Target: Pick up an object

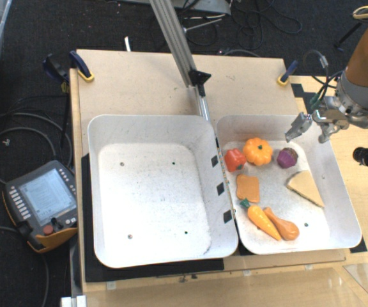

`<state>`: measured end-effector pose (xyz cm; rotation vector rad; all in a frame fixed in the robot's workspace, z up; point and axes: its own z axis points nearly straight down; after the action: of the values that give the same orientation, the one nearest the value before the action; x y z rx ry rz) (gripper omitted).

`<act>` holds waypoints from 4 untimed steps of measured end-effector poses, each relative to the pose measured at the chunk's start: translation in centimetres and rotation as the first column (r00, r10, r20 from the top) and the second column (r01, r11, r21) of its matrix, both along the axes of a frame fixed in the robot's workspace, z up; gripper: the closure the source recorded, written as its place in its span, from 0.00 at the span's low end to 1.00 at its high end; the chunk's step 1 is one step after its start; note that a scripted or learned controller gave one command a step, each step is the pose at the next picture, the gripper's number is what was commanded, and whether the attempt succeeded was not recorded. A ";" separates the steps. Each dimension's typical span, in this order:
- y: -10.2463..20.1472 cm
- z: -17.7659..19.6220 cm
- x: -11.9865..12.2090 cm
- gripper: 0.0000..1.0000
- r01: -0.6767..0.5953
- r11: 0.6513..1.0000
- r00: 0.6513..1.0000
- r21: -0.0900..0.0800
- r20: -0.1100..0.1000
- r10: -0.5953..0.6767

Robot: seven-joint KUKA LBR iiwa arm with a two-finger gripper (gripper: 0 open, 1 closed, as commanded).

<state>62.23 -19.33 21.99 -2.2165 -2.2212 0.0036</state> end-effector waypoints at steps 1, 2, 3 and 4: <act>0.0 0.2 0.1 0.00 -0.002 1.000 1.000 -0.001 0.003 0.002; 0.0 -4.6 -0.9 0.00 0.003 1.000 1.000 0.000 -0.001 -0.003; -0.5 -10.7 -1.5 0.00 0.004 1.000 1.000 0.000 -0.002 -0.004; -0.4 -12.6 -1.5 0.00 0.002 1.000 1.000 -0.001 0.002 -0.002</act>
<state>60.76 -19.73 9.40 -2.2205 -2.2198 0.0022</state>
